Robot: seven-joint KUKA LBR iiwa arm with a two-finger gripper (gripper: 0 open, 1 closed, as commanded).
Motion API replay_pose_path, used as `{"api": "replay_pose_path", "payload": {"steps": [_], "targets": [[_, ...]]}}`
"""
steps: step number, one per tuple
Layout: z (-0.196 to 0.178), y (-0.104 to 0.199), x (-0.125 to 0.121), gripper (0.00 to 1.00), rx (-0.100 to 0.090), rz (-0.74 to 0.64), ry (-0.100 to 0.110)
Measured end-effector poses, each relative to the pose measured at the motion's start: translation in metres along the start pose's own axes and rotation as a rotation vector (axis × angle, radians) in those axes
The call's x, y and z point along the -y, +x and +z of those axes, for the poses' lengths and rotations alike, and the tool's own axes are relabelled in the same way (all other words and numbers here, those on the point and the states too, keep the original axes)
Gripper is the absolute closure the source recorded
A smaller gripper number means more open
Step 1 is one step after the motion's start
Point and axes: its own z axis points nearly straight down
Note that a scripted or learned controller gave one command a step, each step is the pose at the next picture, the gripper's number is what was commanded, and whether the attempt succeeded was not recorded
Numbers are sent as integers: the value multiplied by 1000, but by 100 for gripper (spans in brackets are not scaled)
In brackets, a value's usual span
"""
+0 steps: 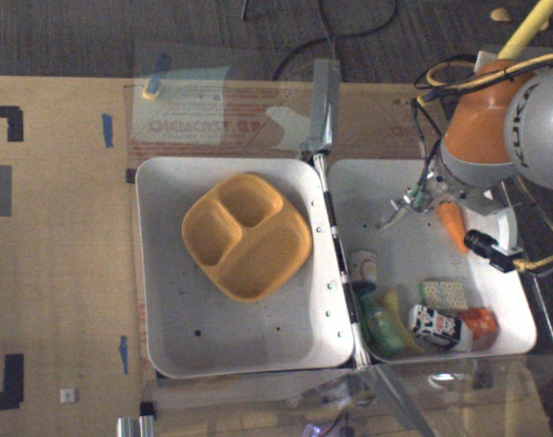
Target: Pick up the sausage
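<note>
I see the gripper low over the upper part of the right bin, arm reaching in from the right. Fingers look slightly spread, nothing between them. No object I can confidently call the sausage; an orange carrot-like piece lies just right of the gripper, apart from it. Milk carton, green item and waffle-like piece cluster along the bin's lower edge. Left bin carries a yellow divided plate.

The arm, at the frame's upper right, has a grey rounded casing, an orange band, dark lettering and black-and-yellow cables.
</note>
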Motion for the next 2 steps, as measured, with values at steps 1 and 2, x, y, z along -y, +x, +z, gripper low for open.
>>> {"api": "replay_pose_path", "payload": {"steps": [1,2], "targets": [[14,-2,-39,0,-2,83,14],[1,-3,-41,100,2,81,4]]}}
